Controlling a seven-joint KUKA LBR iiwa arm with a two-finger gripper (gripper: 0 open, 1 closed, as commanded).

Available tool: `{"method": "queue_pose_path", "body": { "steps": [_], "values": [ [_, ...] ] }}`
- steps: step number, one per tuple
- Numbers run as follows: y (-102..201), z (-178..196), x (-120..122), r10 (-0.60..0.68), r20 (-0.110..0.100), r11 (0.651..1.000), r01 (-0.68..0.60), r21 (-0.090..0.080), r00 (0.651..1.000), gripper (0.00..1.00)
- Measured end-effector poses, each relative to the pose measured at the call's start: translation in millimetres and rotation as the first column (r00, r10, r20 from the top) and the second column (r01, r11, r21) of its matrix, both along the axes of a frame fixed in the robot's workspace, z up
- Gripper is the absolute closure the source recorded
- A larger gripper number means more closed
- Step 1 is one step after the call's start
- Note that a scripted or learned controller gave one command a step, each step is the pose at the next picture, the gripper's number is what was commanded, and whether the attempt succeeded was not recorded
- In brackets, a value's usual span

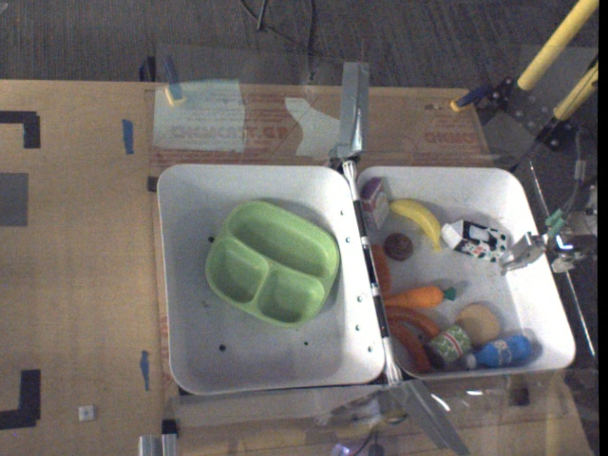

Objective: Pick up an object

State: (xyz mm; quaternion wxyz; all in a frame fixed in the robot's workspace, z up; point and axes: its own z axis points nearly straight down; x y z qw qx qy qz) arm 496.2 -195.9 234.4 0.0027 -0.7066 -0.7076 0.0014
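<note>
The right bin [541,316] holds several toy foods. A yellow banana [419,220] lies at the back next to a purple carton [374,200]. A black-and-white carton [477,238] rests toward the right wall. A brown round piece [398,246] sits near the middle. An orange carrot [418,297] lies across the bin. At the front are a tan potato-like piece [480,322], a green can [450,345], a blue bottle [503,351] and an orange curved piece [410,338].
The left bin [185,331] holds a green divided plate [273,263]. A metal divider [353,122] runs between the bins. A small metal part [527,251] and cables sit at the right bin's right rim. Yellow poles [560,31] stand at the back right.
</note>
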Motion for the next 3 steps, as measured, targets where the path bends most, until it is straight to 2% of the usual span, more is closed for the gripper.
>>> {"method": "queue_pose_path", "body": {
  "steps": [1, 2, 3],
  "values": [
    [54.5, -119.4, 29.2, -0.112, 0.001, 0.994, 0.112, -0.001, 0.994, 0.0],
    [37.9, -141.4, -17.9, -0.078, 0.001, 0.997, 0.078, -0.001, 0.997, 0.0],
    [23.6, -149.2, -6.5, -0.113, 0.007, 0.994, 0.113, 0.001, 0.994, 0.0]
  ]
}}
